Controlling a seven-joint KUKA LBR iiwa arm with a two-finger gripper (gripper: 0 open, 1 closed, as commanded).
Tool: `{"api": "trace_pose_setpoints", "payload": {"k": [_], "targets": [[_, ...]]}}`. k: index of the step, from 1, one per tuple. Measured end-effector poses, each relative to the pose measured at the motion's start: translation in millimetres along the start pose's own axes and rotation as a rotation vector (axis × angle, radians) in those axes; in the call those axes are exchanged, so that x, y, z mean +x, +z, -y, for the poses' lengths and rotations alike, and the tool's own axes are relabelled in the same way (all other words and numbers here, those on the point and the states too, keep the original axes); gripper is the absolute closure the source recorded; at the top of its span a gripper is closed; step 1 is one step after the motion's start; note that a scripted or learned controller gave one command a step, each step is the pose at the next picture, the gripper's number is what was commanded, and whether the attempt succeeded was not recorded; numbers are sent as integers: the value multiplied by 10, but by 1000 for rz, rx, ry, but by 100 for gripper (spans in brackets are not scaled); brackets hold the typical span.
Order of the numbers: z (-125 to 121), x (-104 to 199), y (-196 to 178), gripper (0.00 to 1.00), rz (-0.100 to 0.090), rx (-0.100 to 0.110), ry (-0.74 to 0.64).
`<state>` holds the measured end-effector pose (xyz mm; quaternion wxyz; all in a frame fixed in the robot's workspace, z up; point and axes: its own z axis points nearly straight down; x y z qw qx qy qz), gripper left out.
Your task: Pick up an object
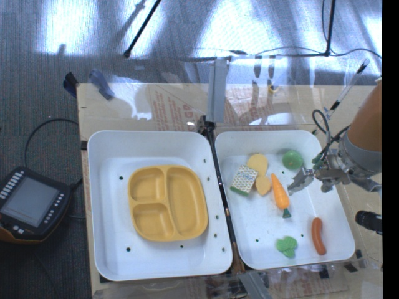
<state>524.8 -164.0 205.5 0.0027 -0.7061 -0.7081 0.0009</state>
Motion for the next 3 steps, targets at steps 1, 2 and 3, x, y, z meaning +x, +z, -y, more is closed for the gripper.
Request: {"api": "trace_pose_setpoints", "payload": {"k": [1,2,3], "targets": [[-267,128,1195,0,0,-1,-66],[-257,114,1103,100,-2,2,-59],[-939,822,130,100,1,-14,-41]]}}
